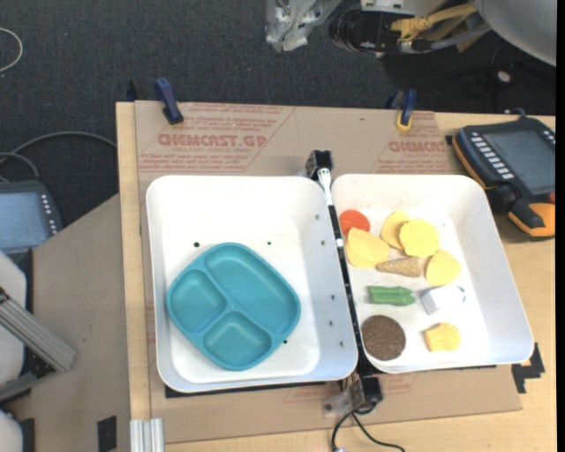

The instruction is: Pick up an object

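You have the bench filling most of the frame, its brown board carrying two shallow white bins side by side. The left bin holds a teal divided tray, which lies in the lower part of that bin. The right bin holds a cluster of small food-like pieces: yellow rounded pieces in the upper middle, an orange-red piece just left of them, a tan cone below, a green piece under that, a brown disc at the lower left, and a small yellow ridged piece at the lower right. At the top edge of the frame, well above both bins, you see the gripper; whether it is released or clenched you cannot tell, since it is blurred.
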Available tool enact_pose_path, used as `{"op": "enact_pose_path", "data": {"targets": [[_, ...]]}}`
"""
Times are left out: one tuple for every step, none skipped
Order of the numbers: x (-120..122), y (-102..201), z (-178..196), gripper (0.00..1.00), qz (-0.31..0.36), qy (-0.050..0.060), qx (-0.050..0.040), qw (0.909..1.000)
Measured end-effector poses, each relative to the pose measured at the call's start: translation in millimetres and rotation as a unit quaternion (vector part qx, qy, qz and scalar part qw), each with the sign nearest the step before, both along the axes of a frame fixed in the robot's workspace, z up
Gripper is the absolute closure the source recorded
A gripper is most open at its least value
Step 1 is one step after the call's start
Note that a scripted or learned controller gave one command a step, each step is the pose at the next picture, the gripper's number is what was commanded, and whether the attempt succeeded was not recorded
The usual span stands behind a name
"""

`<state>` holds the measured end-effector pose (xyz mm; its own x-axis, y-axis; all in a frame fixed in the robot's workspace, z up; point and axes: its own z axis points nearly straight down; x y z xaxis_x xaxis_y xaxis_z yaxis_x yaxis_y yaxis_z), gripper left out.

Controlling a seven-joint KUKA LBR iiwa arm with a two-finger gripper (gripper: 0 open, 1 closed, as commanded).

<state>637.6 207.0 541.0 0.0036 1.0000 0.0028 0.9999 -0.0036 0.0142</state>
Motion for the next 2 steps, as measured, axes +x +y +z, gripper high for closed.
{"op": "enact_pose_path", "data": {"targets": [[27.3, -31.7, -232.3, 1.00, 0.000, 0.016, -0.0042, 0.9999], [28.4, 21.3, -82.5, 1.00, 0.005, -0.002, 0.0023, 1.0000]]}}
